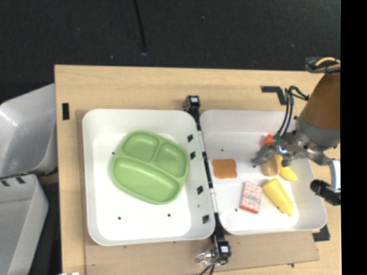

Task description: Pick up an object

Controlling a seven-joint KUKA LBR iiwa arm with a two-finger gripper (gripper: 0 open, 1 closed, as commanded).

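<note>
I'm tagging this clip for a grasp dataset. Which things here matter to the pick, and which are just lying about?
In play, right bin:
gripper
tan object under it
yellow piece
yellow corn-like toy
toast-like slice
small red-and-white box

Lying about:
green divided plate in the left bin

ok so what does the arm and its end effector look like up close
The arm is a rounded grey body with a broad orange-brown band above the wrist. Thin black cables loop off it. The end effector is small, dark metal with an orange-red spot.
</note>
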